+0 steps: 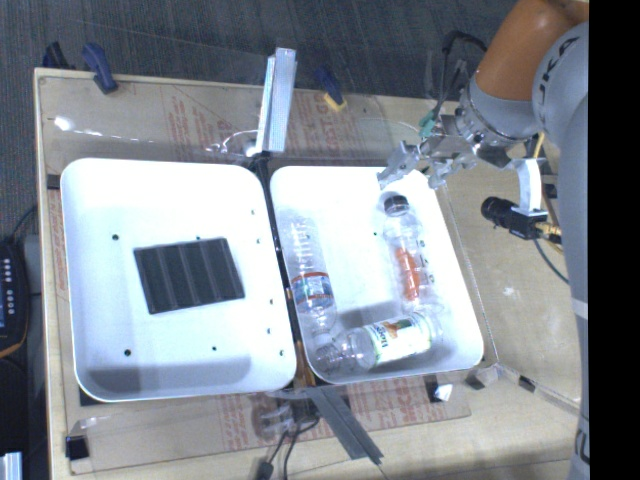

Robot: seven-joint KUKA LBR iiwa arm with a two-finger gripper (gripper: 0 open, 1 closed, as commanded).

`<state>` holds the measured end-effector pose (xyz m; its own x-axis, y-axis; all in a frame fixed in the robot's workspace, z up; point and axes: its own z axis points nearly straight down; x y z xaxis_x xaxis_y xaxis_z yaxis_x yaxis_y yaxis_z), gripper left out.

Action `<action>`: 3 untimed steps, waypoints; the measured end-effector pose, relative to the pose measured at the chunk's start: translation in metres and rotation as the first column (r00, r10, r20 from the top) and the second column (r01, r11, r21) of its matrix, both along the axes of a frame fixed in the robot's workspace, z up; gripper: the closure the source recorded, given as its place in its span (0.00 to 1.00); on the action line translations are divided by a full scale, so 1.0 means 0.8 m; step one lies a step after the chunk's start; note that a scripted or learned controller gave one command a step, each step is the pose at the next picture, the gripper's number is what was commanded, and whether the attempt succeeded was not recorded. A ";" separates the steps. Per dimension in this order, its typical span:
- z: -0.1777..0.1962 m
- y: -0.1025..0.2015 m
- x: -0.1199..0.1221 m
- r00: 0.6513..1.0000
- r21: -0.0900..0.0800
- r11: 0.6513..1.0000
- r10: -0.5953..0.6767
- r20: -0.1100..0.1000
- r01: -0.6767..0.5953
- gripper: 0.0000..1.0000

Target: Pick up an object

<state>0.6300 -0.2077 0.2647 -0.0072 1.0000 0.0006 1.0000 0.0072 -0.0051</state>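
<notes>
While the gripper [412,166] hovers at the right bin's [462,298] far rim, we can't tell its finger state | orange-label bottle [405,251] just below, nothing held | risk: round clear bottles roll or slip from the pinch | gripper blurred, bottles' outlines faint

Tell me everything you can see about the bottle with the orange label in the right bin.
The orange-label bottle is clear plastic with a dark cap, and looks empty. It lies on its side along the right bin's right wall, cap toward the far end. Its base sits close to the green-label bottle. The hand is above the bin's far corner, not touching it.
</notes>
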 end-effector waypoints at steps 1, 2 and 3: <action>-0.091 -0.001 -0.031 0.999 0.000 0.999 0.049 0.000 -0.049 0.00; -0.089 -0.001 -0.068 0.990 0.001 0.990 0.143 0.001 -0.143 0.00; -0.134 0.030 -0.009 0.961 -0.001 0.961 0.276 0.004 -0.276 0.00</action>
